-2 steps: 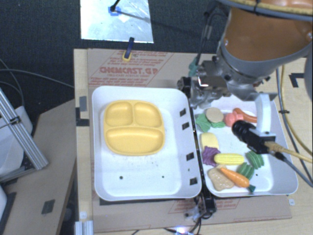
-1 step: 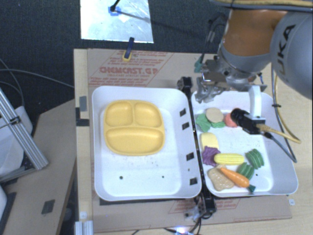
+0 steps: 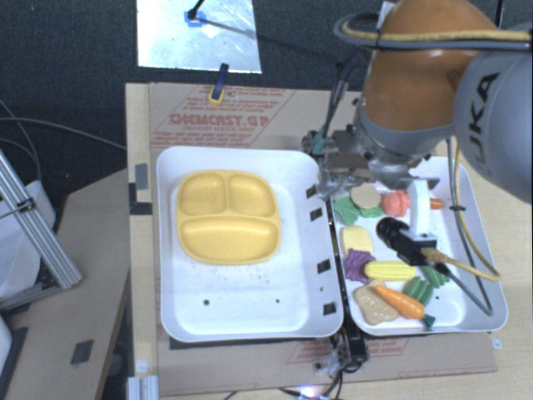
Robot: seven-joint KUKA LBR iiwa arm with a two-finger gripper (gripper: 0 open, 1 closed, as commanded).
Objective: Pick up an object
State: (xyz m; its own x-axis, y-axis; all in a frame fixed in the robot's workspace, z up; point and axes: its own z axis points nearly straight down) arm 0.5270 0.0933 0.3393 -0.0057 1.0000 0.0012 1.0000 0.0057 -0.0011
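Note:
My gripper hangs under the grey and orange wrist, over the left rim of the right bin. Just beside it in that bin lie a tan round cookie, a green leaf and a red piece. Toward the front are a pale yellow block, a purple piece, a corn cob, a carrot, a tan bread slice and green pieces. Nothing shows as held.
The left bin holds a yellow divided plate. The arm's bulk covers the back of the right bin. A blue and yellow item lies on the cardboard behind the bins.

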